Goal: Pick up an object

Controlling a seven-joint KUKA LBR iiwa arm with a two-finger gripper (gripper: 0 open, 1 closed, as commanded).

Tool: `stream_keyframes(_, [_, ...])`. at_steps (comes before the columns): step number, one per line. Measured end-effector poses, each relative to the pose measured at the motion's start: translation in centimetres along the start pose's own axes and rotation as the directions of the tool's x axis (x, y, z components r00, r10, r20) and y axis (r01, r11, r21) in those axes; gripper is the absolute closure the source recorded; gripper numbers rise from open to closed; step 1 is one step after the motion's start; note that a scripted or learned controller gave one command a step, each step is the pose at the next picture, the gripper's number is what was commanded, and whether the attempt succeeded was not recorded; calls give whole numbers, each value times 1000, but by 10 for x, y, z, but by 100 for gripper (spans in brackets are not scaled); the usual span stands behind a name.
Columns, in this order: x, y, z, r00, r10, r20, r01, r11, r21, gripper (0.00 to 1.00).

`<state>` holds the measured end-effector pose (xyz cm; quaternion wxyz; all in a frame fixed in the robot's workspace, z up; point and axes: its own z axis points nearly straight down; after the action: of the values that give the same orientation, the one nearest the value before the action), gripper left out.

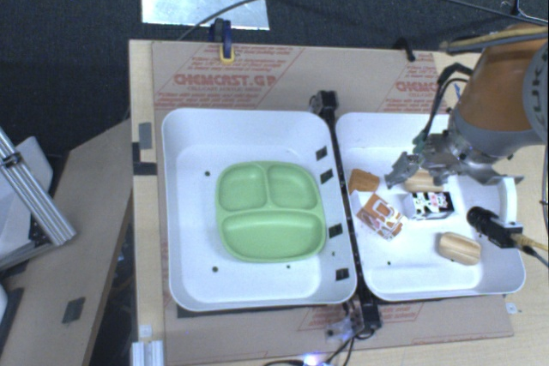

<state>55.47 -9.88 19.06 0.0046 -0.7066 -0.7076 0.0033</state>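
Observation:
Over the right bin (390,277), the gripper (407,170) hangs from the grey and orange arm (502,99). Its tip is just above a tan block (419,183), which it partly covers. A small orange-brown piece (364,181) lies to the left of the tip. In front of it sits an orange and white patterned box (380,215), tilted. A black and white packet (431,203) lies right of that box. Near the bin's front right corner rests a tan, rounded block (459,248).
The left bin (184,184) holds a green divided plate (270,210). A black divider with clips (336,184) runs between the bins. A black part with a cable (491,227) sticks out over the right bin's right side. Cardboard (249,73) lies under both bins.

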Motion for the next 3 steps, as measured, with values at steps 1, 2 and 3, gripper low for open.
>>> stream_keyframes(1, [0,3,-6,1000,-2,2,2,1000,-12,0])
stream_keyframes(2, [2,-4,53,1000,0,1,0,1000,-8,0])
stream_keyframes(3, [0,4,74,1000,0,8,0,999,-39,0])
